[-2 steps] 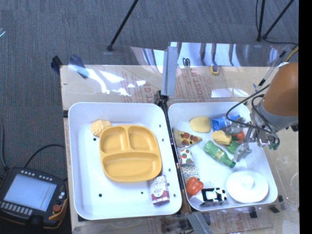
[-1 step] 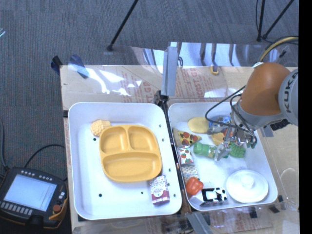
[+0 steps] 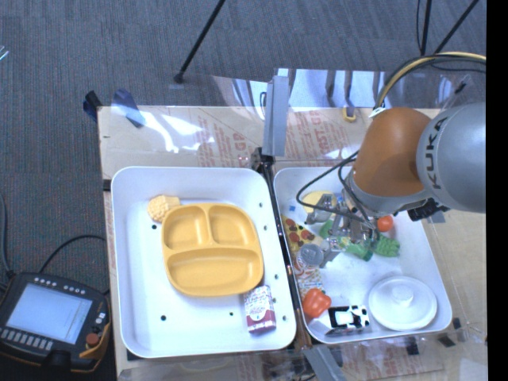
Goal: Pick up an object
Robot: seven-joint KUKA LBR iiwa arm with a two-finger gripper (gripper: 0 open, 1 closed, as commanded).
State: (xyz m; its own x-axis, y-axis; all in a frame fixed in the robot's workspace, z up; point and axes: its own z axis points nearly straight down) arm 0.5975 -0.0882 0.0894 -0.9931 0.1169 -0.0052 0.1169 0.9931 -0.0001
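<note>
This looks like a robot lab. A big grey and orange robot arm marked KUKA reaches over a bench with two white bins side by side. On the floor at the near left sits a control pad with a screen and a cable. The floor is grey carpet, and thin black stand legs rise at the far side.
</note>
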